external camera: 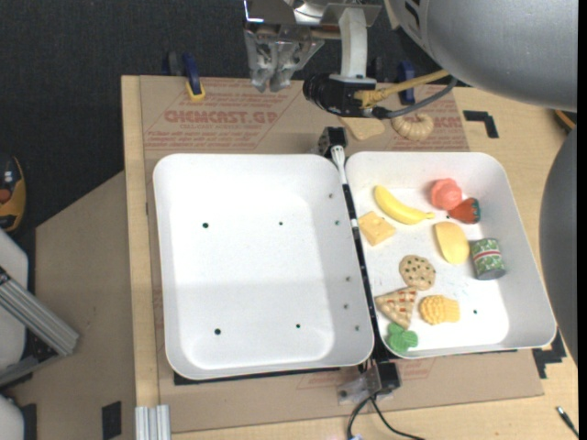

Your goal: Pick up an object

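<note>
Up at the far edge of the bench, the gripper [273, 71] hangs past the far rim of the left bin [183, 246]. Its fingers point down and nothing sits between them, but whether they are spread or pressed together cannot be told from this view. The arm [495, 26] fills the far right corner.

All the toy food lies in the right bin [532, 310]. A banana [400, 206] lies at the far side, with a cheese block [376, 228] just left of it, near the wall where the two bins meet. A pink lump [446, 192] and a strawberry [465, 211] sit close together toward the far right. A lemon [450, 242] and a green can [487, 258] are side by side in the middle right. A cookie [416, 270], a pizza slice [397, 304] and a corn cob [439, 310] crowd the near side, and a green piece [402, 339] lies right at the near rim.

The left bin has a wide white floor with lots of room.
</note>
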`<action>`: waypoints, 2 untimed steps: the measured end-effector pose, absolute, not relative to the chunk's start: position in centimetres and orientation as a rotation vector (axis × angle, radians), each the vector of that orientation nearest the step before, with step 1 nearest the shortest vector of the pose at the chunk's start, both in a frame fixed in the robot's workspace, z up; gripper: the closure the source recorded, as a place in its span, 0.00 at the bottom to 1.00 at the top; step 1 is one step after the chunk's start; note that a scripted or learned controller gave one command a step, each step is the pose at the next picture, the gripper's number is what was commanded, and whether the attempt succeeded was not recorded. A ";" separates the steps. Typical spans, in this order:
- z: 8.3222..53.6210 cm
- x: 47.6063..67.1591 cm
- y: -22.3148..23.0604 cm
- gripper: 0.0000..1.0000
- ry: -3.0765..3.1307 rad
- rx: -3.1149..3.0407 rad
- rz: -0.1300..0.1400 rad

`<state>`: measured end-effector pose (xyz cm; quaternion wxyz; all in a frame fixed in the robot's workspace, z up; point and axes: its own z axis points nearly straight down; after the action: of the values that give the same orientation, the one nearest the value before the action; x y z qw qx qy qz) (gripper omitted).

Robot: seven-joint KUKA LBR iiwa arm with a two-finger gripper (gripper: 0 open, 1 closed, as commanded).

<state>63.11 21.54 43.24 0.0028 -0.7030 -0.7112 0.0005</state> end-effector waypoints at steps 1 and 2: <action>41.4 63.3 6.9 1.00 -2.205 -2.239 0.010; 35.1 62.3 16.6 1.00 -2.225 -2.206 0.010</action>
<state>62.26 16.59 35.13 0.0041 -0.7039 -0.7103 0.0031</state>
